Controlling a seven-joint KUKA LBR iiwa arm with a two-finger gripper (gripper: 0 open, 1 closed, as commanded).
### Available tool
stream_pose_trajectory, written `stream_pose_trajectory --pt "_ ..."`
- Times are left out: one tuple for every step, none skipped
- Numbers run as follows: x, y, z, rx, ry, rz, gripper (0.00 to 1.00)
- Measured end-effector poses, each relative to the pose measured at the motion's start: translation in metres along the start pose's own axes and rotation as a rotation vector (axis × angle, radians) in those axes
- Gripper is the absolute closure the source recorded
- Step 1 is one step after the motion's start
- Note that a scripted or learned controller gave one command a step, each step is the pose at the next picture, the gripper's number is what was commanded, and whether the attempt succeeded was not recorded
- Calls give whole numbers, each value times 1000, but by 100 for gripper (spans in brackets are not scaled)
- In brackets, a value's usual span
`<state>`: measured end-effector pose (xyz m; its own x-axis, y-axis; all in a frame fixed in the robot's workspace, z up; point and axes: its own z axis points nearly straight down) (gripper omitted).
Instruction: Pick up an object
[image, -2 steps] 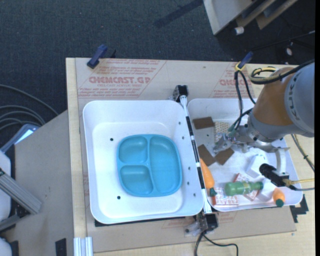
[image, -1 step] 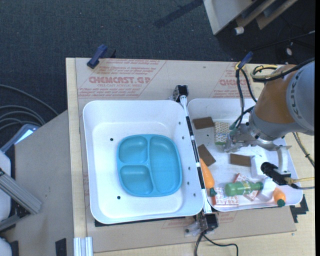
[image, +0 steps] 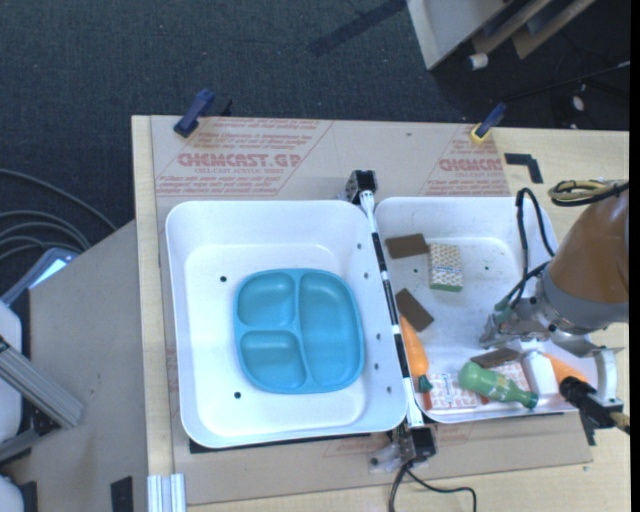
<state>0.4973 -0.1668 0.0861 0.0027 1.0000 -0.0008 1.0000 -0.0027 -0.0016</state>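
The arm comes in from the right, its orange band above the wrist, and the gripper (image: 508, 338) hangs low over the near right part of the right bin (image: 470, 212). From here I cannot tell whether it has hold of anything; its tip is lost against the clutter under it.

Just below the gripper lies a green bottle (image: 495, 386), on its side across a flat printed card (image: 462, 398). Left of the gripper, against the bin's wall, sits an orange carrot-shaped piece (image: 413, 352), and up-left of it a small brown block (image: 414, 310). Further up and left are another brown block (image: 406, 246) and a patterned box (image: 445, 267), well apart from the gripper.

Far to its left, in the left bin (image: 200, 330), rests a blue divided plate (image: 299, 330).
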Motion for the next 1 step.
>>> stream_pose_trajectory --pt "59 89 -73 -3 2 -4 100"
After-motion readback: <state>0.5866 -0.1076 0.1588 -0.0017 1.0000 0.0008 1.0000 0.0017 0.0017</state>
